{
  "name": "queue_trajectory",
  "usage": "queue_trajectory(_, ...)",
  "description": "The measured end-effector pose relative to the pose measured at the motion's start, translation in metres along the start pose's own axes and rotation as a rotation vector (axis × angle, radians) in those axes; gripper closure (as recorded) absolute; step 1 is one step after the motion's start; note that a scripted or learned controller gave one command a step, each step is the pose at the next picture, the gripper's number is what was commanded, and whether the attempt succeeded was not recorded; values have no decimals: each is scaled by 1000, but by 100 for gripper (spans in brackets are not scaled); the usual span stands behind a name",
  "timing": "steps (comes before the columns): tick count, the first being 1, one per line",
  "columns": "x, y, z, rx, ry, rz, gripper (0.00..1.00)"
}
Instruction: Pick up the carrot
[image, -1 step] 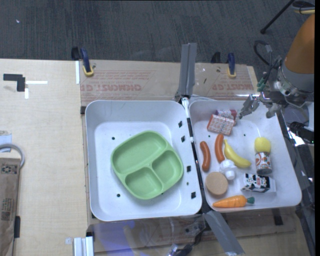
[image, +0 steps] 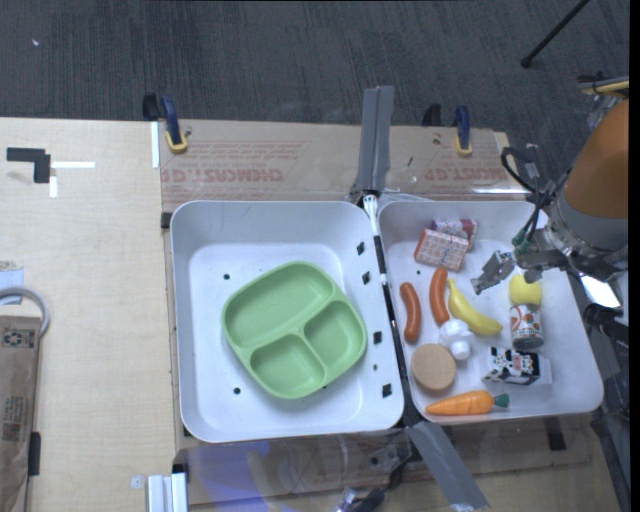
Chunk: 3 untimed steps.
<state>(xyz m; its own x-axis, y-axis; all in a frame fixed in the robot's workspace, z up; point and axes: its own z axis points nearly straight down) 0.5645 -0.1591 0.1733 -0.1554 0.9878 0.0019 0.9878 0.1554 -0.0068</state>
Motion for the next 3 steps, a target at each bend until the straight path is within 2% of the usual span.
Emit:
queue_trajectory(1,40,-47,85,-1,1,-85,0)
queue_trajectory(2,8,95,86,6,0,9,0)
queue_trajectory(3,-12,61,-38,-3,-3,-179,0)
